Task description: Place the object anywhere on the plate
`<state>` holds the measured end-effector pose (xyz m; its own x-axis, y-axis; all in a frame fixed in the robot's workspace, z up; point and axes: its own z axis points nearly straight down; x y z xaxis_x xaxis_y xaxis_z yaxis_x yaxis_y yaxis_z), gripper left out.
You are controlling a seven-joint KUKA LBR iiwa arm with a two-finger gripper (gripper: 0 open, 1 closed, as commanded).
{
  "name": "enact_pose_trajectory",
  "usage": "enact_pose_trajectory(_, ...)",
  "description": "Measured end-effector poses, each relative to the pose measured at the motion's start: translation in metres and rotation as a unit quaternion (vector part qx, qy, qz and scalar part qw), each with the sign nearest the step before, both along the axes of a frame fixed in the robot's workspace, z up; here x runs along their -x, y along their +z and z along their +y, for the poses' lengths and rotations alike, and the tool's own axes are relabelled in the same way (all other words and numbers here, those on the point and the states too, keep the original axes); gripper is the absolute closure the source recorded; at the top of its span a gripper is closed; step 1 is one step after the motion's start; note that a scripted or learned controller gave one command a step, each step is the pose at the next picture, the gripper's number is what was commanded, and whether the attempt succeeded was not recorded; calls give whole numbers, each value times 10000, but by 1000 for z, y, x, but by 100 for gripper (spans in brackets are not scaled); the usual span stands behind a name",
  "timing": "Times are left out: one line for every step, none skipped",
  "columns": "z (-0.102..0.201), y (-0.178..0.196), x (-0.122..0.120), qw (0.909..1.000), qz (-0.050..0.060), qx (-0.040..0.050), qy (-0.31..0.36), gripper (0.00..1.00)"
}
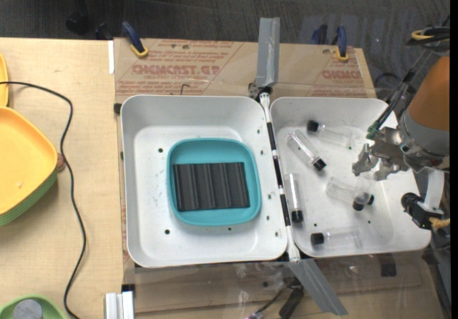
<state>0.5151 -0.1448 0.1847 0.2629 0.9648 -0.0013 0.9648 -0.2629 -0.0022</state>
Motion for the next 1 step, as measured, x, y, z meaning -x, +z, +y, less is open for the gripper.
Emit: enact_pose_trajectory(0, 0, 0, 10000, 0, 0, 0, 0)
